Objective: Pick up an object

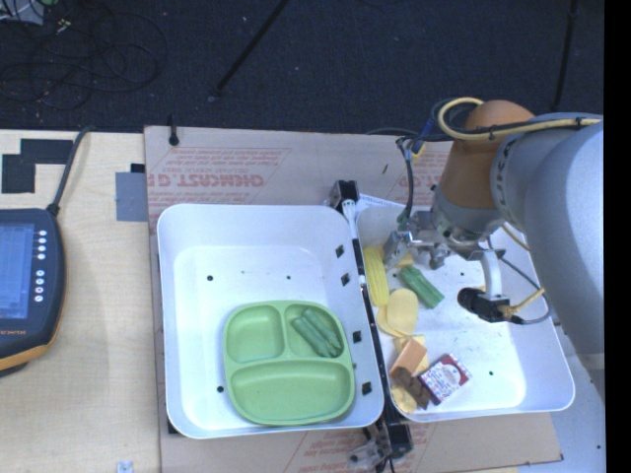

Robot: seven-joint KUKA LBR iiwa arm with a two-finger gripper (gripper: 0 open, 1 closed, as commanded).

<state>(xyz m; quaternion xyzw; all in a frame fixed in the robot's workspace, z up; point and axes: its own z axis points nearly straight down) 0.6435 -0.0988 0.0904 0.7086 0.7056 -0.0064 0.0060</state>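
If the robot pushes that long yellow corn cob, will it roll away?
Probably a little. The long yellow corn cob looks rounded, so it may roll sideways. It lies along the right white bin's wall, which would likely stop it. It looks like stiff, light toy plastic.

Robotics lab, grey arm [552, 215] over white bins [197, 254], teach pendant [25, 279], loose cables [99, 37]
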